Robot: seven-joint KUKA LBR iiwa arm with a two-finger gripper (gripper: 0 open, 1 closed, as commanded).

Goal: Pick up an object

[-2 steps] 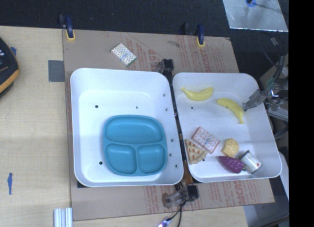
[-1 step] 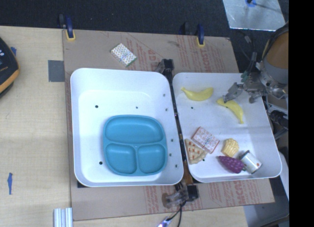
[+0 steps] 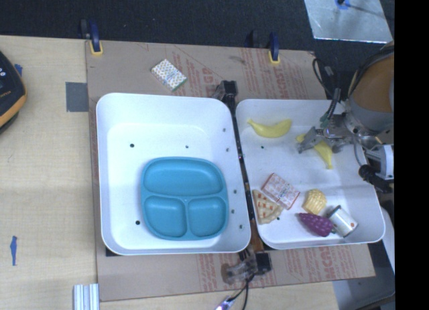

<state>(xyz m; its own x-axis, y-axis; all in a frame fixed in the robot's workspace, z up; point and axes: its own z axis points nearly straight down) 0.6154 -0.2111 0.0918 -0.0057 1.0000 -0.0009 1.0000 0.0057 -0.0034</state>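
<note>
Camera view first, and we start at the near edge of the bench, where a tangle of cable and a clamp (image 3: 247, 268) sit just below the seam between the two bins. In the near part of the right bin (image 3: 375, 231) we see a purple bunch of grapes (image 3: 315, 223) touching a small white cylinder (image 3: 342, 221), with a yellow corn piece (image 3: 314, 201) just behind them. To their left lie a waffle-like wedge (image 3: 266, 206) and a pale patterned packet (image 3: 280, 189), the two overlapping. The left bin (image 3: 107, 168) holds a blue divided tray (image 3: 184, 197) resting in its near half.

Farther back in the right bin, a yellow banana (image 3: 271, 128) lies near the far wall. Beside it, well to the right, the gripper (image 3: 324, 140) reaches in from the right with its grey fingers spread apart. A second yellow piece (image 3: 325, 154) lies just under and touching them; we cannot tell whether it is gripped.

Beyond the bins, a small patterned packet (image 3: 168, 73) lies on the brown cardboard (image 3: 201, 61), and two clamps mark its far edge.
</note>
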